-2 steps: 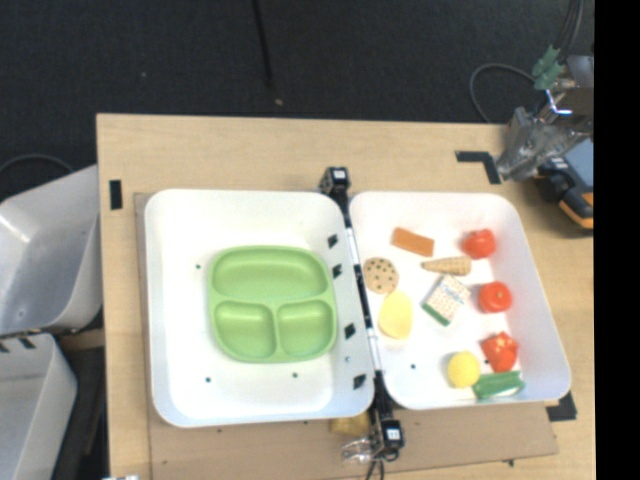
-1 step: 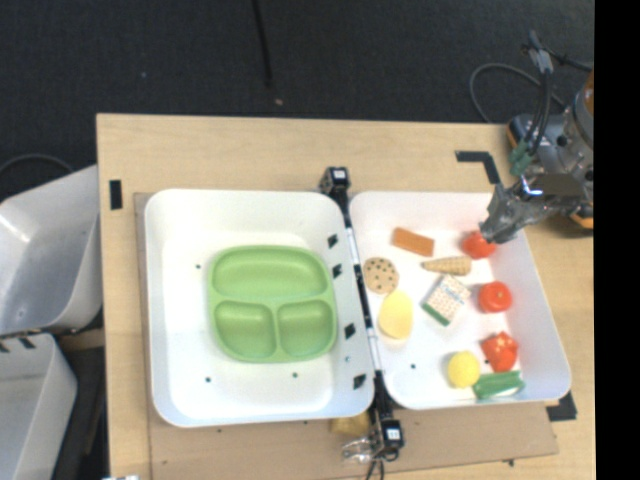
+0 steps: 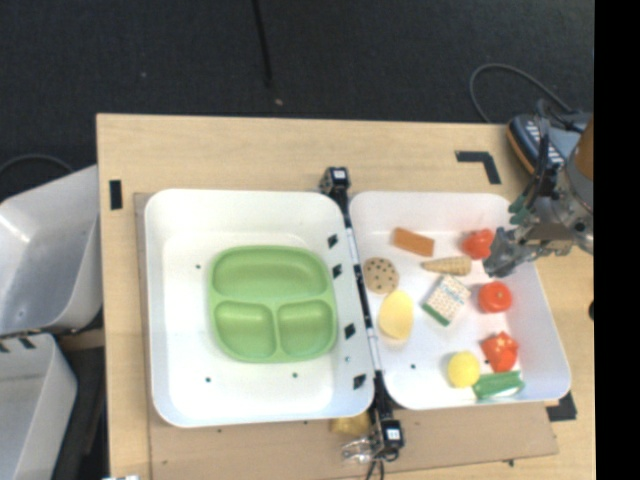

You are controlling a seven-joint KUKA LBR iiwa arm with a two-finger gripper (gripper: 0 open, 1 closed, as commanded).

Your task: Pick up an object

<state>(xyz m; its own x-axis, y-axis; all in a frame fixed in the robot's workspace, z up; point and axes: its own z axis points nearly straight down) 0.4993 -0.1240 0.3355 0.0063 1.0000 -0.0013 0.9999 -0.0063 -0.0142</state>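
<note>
We see the arm (image 3: 565,183) cut off at the right edge. The gripper (image 3: 503,256) partly covers a red object (image 3: 477,242); we cannot identify that object.

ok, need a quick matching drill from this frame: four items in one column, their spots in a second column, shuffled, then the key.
Items
1. green divided plate
2. cookie
3. yellow lemon
4. orange block

Places
A. right bin, by the near rim, beside the green bar
B. right bin, far side, left of a red tomato
C. middle of the left bin
D. right bin, close to the divider, just above the pale yellow piece

Pairs: 1-C, 2-D, 3-A, 4-B
</note>
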